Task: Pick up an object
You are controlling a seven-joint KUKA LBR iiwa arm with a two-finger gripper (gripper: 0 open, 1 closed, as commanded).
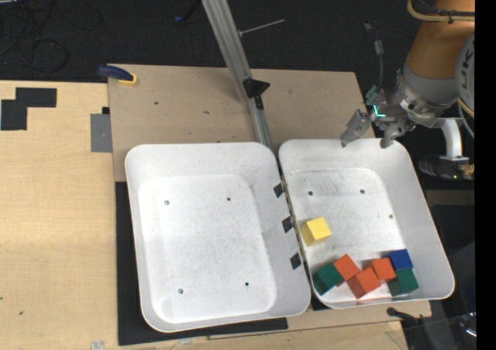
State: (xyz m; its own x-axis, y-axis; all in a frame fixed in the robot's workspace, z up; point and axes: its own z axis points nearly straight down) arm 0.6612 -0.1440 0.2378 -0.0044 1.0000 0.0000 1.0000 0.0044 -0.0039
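While gripper point(370, 132) hangs over right bin's point(418, 186) far rim, fingers spread, nothing betw. | blocks point(364, 272) clustered near corner, overlapping, count unclear | yellow block point(315, 230) apart | arm cut off at rt.

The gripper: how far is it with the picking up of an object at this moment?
Nothing looks done yet. The gripper hangs open with nothing between its fingers, above the far rim of the right bin. The yellow block lies alone in that bin, and the orange, green and blue blocks are clustered near its front edge. Reaching down, grasping and lifting remain.
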